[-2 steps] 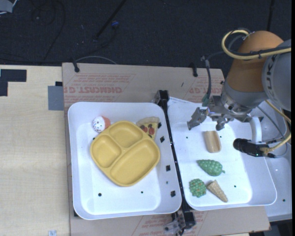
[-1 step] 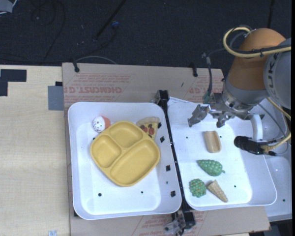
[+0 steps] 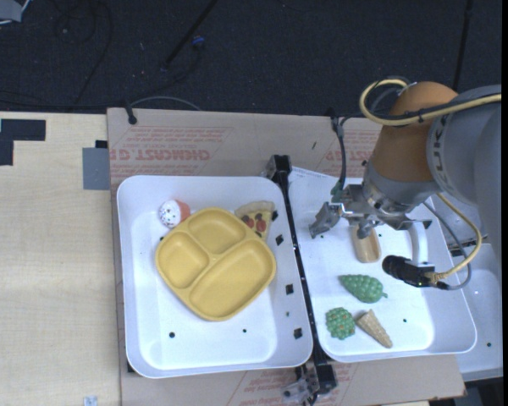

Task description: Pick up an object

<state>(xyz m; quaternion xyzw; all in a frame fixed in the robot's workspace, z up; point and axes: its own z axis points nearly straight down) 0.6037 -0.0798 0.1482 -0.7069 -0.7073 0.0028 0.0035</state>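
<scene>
My gripper (image 3: 345,223) hangs over the back of the right bin (image 3: 457,345), open, with nothing between its fingers. A tan bread-like piece (image 3: 367,248) lies just below the right fingertip, apart from the gap. Further forward in the same bin lie a green bunch of grapes (image 3: 361,288), a green broccoli piece (image 3: 339,322) and a tan cone (image 3: 375,328).
The left bin (image 3: 144,328) holds a yellow divided plate (image 3: 216,265), a pizza slice (image 3: 256,216) and a small white and orange ball (image 3: 171,214). A black divider (image 3: 295,260) runs between the bins. A black cable end (image 3: 406,270) hangs right of the grapes.
</scene>
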